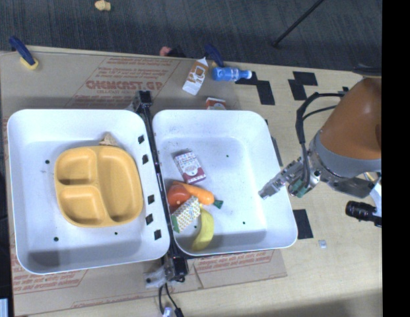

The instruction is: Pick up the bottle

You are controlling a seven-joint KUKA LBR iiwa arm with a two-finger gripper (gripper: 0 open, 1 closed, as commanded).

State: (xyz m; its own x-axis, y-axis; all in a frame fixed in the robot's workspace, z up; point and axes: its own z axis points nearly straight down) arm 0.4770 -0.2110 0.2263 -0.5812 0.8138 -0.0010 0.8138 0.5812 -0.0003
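Even overhead light, soft shadows, slight overall blur.

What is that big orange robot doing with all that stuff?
The robot's tool sits over the right bin's right edge, holding nothing. That bin has a carrot, a banana and a small red box. The left bin holds a yellow tray. The blue bottle lies untouched on the bench behind the bins.

The small blue plastic bottle with a paler blue cap end lies on its side on the brown cardboard-covered tabletop, outside both bins. It rests just beyond the far rim of the right-hand white bin, its length running roughly left to right, cap end pointing right. Nothing touches it.
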